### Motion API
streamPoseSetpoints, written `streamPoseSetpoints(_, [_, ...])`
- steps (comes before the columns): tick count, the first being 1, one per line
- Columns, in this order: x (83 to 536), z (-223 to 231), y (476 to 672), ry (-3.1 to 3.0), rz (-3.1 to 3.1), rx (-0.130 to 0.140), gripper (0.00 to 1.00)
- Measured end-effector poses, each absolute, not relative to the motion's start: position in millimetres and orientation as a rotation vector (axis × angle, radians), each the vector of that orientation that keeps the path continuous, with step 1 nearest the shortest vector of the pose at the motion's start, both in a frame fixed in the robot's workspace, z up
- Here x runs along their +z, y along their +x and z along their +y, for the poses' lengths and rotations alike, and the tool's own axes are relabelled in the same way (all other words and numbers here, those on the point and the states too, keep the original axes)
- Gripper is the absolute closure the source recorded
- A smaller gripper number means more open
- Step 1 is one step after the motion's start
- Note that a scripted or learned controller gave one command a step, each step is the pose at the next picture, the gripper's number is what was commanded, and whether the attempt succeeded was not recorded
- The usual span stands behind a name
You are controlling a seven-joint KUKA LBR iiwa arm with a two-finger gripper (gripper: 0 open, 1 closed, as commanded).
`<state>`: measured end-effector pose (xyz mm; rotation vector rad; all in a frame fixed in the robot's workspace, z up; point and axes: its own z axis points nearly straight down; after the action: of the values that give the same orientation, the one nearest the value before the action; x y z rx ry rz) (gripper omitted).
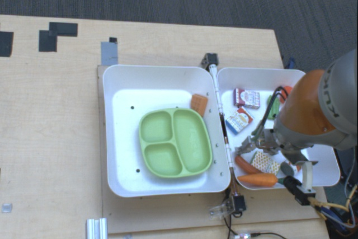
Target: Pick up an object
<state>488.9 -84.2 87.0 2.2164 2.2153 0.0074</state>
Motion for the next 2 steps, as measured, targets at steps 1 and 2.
streamPoseSetpoints(1, [86.9, -84.6, 488.9, 2.216, 2.217, 0.008, 0.00])
streamPoseSetpoints(2, [87.9, -83.7, 488.7, 2.216, 2.216, 0.007, 0.00])
